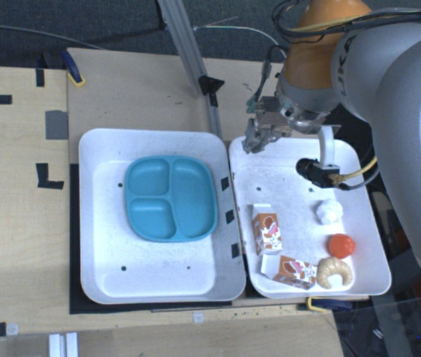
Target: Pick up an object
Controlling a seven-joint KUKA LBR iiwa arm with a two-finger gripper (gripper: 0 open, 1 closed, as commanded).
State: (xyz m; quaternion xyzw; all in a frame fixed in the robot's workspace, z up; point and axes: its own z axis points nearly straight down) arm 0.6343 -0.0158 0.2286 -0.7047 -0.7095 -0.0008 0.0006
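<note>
Objects to pick from are all sitting in the right bin (359, 166), and none of them looks touched yet. There's a small carton (267, 233) standing near the middle of the bin's left half, a second flat carton (294, 271) lying near the front edge, a croissant-shaped pastry (335, 272) just beside it, a red tomato-like ball (341, 245) right behind the pastry, and a small white lumpy thing (328, 212) a bit further back. The left bin (95, 199) just has a blue divided plate (171, 198) in it, well apart from all that.

The gripper (257, 137) hangs over the back-left corner of the right bin, close to the rim, with the orange-banded wrist above it. Whether the jaws are released or clenched is honestly impossible to tell from this angle, they're small and dark against the bin edge. Nothing shows between them though, so it doesn't look like the arm is carrying anything.

So progress-wise, the pick seems basically not started: everything is resting on the bin floor, and the gripper is well apart from the nearest item, the standing carton. What's left is pretty much the whole job: choose a target, move over it, come down, close, and lift.
</note>
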